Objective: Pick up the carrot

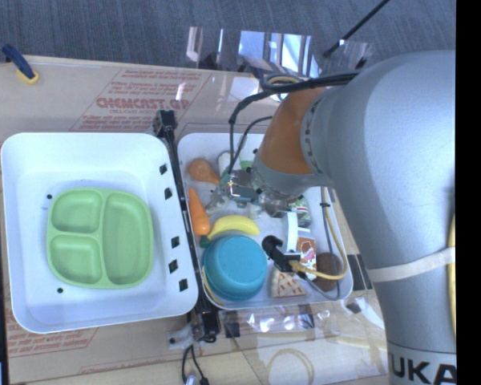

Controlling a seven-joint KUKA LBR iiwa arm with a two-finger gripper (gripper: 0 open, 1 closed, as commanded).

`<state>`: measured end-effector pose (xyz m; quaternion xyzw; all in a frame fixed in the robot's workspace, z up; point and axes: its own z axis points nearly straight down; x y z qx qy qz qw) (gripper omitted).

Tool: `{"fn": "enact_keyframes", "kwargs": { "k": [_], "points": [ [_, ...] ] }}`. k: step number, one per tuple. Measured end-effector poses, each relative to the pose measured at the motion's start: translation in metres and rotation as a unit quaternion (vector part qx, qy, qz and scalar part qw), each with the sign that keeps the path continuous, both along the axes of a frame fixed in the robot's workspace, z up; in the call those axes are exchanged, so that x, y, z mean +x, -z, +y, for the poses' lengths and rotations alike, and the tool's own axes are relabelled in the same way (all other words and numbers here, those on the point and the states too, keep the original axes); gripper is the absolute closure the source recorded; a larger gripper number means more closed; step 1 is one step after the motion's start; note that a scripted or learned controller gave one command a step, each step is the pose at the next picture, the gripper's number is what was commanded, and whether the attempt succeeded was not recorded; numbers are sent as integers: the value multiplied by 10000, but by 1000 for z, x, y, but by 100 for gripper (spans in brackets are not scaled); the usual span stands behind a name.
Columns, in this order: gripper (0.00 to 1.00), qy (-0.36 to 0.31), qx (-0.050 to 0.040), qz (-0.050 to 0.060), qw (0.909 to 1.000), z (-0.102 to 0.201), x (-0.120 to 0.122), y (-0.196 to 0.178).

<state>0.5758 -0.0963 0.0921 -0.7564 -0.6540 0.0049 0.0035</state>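
Note:
The carrot (198, 212) is a slim orange stick lying along the left wall of the right bin (337, 291), its tip pointing away from the camera. My gripper (235, 188) hangs low over that bin's middle, just to the right of the carrot and slightly farther back. The grey wrist with its orange band (287, 139) hides the bin's far right part. Nothing shows the carrot being held; it rests on the bin floor.
A yellow banana (234, 228) and a blue bowl (235, 265) lie just in front of the gripper. An orange rounded item (202, 169) sits behind the carrot. A waffle piece (287, 284) and a brown item (330, 264) are at front right. The left bin (24, 295) holds a green divided plate (101, 237).

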Motion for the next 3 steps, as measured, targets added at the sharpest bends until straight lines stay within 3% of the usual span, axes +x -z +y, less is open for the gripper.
{"fn": "enact_keyframes", "kwargs": {
  "k": [2,3],
  "points": [
    [0,0,0,0,10000,0,0,0],
    [0,1993,-13,-42,9799,1,-7,0]
  ]
}}
